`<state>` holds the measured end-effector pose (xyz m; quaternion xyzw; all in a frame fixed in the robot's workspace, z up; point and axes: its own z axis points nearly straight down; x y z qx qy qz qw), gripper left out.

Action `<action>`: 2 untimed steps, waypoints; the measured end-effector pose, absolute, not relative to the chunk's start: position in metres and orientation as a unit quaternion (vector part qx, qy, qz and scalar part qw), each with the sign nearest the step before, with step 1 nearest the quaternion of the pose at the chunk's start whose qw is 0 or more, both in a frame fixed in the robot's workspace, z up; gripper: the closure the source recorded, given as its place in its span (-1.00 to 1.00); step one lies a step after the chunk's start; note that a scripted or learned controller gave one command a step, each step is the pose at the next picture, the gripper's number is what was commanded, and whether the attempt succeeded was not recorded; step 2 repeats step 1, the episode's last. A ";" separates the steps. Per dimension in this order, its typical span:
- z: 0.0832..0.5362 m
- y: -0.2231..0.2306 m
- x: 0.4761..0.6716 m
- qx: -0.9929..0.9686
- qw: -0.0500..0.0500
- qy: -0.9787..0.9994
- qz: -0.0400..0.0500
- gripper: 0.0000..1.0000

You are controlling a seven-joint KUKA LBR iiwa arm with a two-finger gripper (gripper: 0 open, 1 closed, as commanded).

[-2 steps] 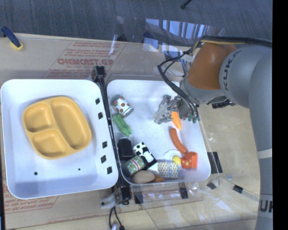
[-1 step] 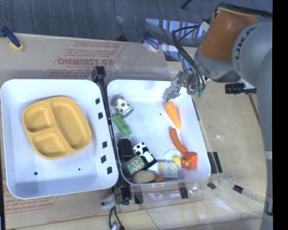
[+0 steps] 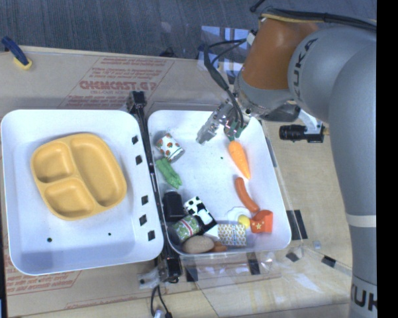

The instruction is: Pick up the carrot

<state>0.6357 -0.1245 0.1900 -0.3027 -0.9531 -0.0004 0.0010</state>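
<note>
The carrot (image 3: pixel 239 159) lies in the right bin (image 3: pixel 205 121), toward that bin's far right side, its green top pointing to the far edge and its orange tip toward the near edge. The jaws (image 3: pixel 220 126) hang just over the bin's far edge, beside the carrot's leafy end and seemingly touching or almost touching it; they look spread apart with nothing between them, though the metal parts are small and blurred, so that reading is not certain. The carrot is not lifted. It appears to be a toy, probably light and rigid, with a smooth tapered body that could slide out of a pinch taken near the thin tip. The thickest part, just below the green top, seems the best place to grasp, with the fingers closing across its width. A sausage (image 3: pixel 246 195) lies just beyond the tip, and a red block (image 3: pixel 262 222) and small cans (image 3: pixel 233 233) crowd the near right corner, so there is free space around the carrot's upper half. The left bin (image 3: pixel 13 244) holds a yellow divided plate (image 3: pixel 78 174), well apart from the work.
</note>
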 end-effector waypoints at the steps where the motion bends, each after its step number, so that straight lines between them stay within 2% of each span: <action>1: 0.282 -0.187 0.622 -0.113 -0.006 -0.994 0.003 1.00; 2: 0.282 -0.187 0.622 -0.113 -0.006 -0.994 0.003 1.00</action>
